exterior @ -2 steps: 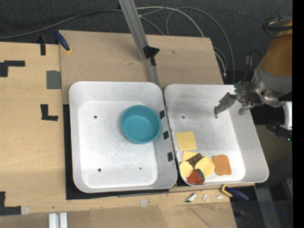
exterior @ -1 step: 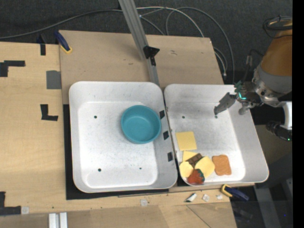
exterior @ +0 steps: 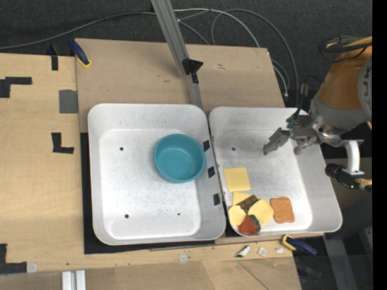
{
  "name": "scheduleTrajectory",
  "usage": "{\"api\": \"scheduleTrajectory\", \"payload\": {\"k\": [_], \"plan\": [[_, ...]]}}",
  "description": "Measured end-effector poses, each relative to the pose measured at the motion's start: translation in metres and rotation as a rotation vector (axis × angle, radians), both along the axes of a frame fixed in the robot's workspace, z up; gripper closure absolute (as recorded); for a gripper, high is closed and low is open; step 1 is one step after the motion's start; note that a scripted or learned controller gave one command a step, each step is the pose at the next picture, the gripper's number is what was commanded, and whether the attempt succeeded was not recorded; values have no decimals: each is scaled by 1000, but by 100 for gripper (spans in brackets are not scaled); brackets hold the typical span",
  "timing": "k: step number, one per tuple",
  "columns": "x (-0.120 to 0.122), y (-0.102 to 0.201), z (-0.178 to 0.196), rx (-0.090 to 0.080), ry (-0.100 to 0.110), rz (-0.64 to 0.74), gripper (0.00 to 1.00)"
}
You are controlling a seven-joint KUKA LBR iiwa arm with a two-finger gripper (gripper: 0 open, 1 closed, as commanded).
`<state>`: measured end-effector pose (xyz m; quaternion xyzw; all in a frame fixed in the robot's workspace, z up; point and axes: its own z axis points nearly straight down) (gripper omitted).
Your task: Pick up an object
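My gripper [exterior: 289, 144] hangs over the upper right part of the right bin [exterior: 260, 122], its two grey fingers spread open with nothing between them. Below it, near the bin's front, lie a pale yellow square block [exterior: 236, 178], a yellow piece [exterior: 261, 209], an orange-brown piece [exterior: 282, 209], a small dark brown piece [exterior: 247, 202] and a red strawberry-like item [exterior: 249, 225]. A teal bowl [exterior: 178, 157] sits in the left bin [exterior: 115, 180].
A slanted metal pole [exterior: 175, 41] rises behind the bins. Cables [exterior: 242, 23] trail across the dark floor at the back. Blue-yellow clamps [exterior: 80, 53] sit at the board's corners. The arm's orange band [exterior: 344, 80] is at the right edge.
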<state>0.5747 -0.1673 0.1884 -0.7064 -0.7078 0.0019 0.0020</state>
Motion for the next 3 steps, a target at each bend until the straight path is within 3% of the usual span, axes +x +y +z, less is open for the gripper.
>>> {"api": "scheduleTrajectory", "payload": {"k": [2,3], "plan": [[-4,4,-98,0,1,0,0],[-3,4,-85,1,-2,1,100]]}}
